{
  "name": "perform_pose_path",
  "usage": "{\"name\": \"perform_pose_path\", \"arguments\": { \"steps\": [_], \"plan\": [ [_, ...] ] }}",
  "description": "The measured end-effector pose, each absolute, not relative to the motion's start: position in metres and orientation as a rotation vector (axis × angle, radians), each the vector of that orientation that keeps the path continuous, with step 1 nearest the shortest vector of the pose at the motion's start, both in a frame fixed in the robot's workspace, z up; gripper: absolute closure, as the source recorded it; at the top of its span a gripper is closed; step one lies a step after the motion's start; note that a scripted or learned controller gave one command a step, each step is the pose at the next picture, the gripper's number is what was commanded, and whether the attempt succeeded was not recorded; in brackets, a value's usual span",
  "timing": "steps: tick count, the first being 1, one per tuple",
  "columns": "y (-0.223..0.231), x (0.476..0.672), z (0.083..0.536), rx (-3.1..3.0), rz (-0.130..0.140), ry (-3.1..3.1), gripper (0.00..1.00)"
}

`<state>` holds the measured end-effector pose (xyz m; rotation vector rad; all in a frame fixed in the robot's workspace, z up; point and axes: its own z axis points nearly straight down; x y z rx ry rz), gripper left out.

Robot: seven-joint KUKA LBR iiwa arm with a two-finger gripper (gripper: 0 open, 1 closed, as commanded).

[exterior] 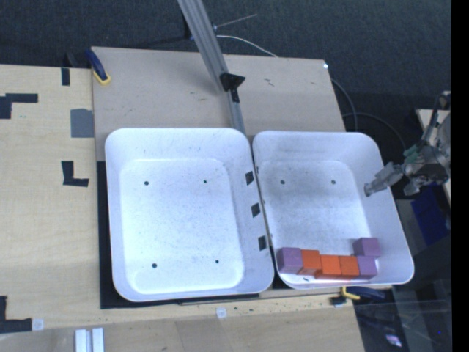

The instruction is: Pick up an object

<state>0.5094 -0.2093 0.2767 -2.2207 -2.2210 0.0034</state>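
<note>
Pincer (381, 180) hovers at right bin (322, 147) rim, apart from blocks (331, 262).

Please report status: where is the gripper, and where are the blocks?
Gripper at right bin's right rim. Blocks clustered along near wall. Nothing between.

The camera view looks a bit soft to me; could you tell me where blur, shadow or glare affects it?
Camera view: gripper at the right bin's edge is blurred and small; blocks are soft-edged but colours read; both bin floors show grey shading, no harsh glare.
</note>
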Motion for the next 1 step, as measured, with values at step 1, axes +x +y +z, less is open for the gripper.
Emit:
{"name": "perform_pose_path", "arguments": {
  "steps": [1],
  "plan": [
    [-0.2089,0.5101,0.2851,-2.220,0.000,-2.224,0.00]
  ]
}}
